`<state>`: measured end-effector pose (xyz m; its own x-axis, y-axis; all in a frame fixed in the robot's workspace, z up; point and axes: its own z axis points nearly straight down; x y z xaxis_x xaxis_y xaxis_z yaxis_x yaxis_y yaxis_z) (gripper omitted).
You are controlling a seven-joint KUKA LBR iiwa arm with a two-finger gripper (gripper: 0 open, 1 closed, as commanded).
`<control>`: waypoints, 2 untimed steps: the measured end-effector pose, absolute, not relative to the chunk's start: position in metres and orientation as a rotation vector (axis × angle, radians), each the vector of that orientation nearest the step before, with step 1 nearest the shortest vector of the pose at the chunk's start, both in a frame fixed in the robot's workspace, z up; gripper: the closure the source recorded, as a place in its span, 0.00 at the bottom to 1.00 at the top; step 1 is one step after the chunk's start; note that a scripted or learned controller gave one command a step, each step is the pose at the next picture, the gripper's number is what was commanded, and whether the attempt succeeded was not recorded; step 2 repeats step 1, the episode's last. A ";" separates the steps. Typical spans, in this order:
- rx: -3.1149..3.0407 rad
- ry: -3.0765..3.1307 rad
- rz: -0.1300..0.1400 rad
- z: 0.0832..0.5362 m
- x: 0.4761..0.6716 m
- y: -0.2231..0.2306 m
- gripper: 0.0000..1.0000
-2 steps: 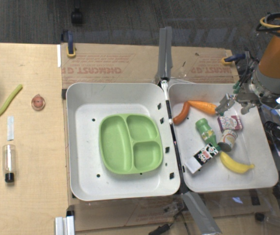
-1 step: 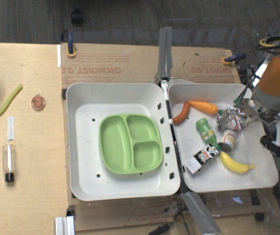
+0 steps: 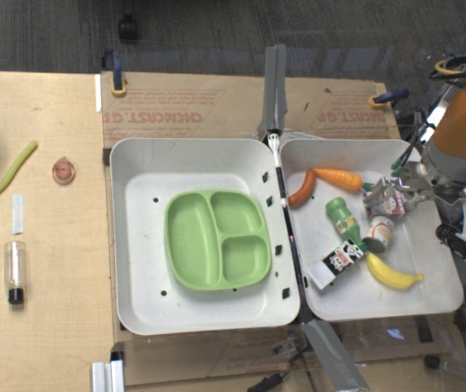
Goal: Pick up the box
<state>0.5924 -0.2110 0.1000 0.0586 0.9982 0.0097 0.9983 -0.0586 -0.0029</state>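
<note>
The box (image 3: 338,264) is a small carton with a black-and-white cow pattern, lying near the front left of the right bin (image 3: 428,300). My gripper (image 3: 388,196) hangs over the middle of that bin, up and to the right of the box and apart from it. Its metal fingers point left, just above a small can (image 3: 379,233). Whether they are open or shut is unclear. The orange-banded arm (image 3: 461,129) enters from the right.
The right bin also holds a carrot (image 3: 338,177), a sausage (image 3: 301,189), a green bottle (image 3: 342,216) and a banana (image 3: 392,273). A green divided plate (image 3: 218,238) lies in the left bin (image 3: 126,243). Small items lie on the bench at left.
</note>
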 end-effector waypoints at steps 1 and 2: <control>-2.254 -2.188 0.003 0.208 0.609 -0.158 1.00; -2.254 -2.188 0.003 0.208 0.609 -0.158 1.00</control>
